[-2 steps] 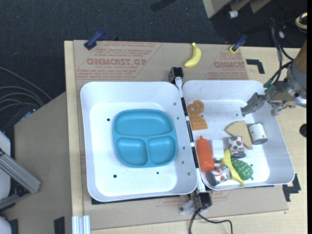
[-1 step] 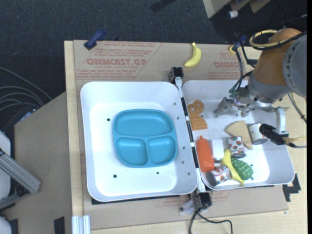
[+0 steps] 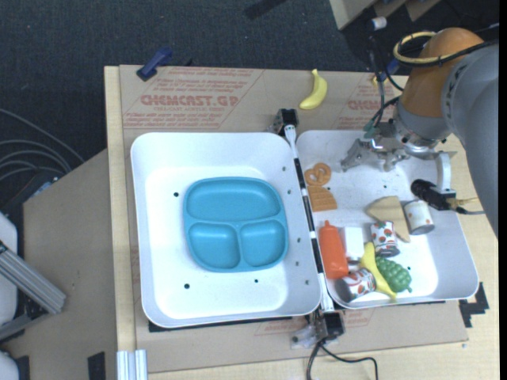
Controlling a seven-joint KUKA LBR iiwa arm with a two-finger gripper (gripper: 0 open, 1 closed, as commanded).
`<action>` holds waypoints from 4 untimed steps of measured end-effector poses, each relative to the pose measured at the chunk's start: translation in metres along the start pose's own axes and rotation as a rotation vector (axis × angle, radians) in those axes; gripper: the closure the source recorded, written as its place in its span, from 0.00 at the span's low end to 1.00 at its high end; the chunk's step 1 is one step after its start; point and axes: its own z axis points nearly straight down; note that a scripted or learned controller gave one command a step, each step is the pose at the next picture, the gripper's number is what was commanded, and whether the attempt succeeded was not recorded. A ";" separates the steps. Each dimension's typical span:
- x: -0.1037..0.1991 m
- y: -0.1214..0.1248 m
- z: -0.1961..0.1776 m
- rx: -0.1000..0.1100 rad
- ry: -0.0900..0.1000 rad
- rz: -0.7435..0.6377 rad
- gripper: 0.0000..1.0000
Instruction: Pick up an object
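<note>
Several small objects are lying in the right bin (image 3: pixel 455 279), in the lower right of the frame: an orange bottle-shaped item (image 3: pixel 333 250) against the bin's left wall, a yellow banana (image 3: pixel 372 266) and a green bumpy toy (image 3: pixel 394 275) just beside it, a red-and-white can (image 3: pixel 384 238) above them, another red-and-white item (image 3: pixel 360 283) at the bottom edge. A tan wedge (image 3: pixel 388 210) and a small silver cylinder (image 3: pixel 418 217) are sitting near mid-bin; a pretzel (image 3: pixel 318 173) and a brown flat piece (image 3: pixel 322 200) are lying toward the bin's upper left. Gripper (image 3: pixel 372 150) is hanging over the bin's upper part, right of the pretzel, nothing showing between its fingers; open or closed, cannot tell. Arm is reaching in from the upper right, orange band (image 3: pixel 432 81) above the wrist. Left bin (image 3: pixel 158 275) is holding a blue divided tray (image 3: pixel 235 222). A second banana (image 3: pixel 314 92) is lying on the brown board (image 3: pixel 198 101) above the bins.
</note>
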 end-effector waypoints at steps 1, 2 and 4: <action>0.051 0.000 0.000 0.002 0.001 0.000 0.00; 0.051 0.000 -0.010 0.002 0.001 0.000 1.00; 0.052 0.001 -0.020 0.001 0.000 -0.001 1.00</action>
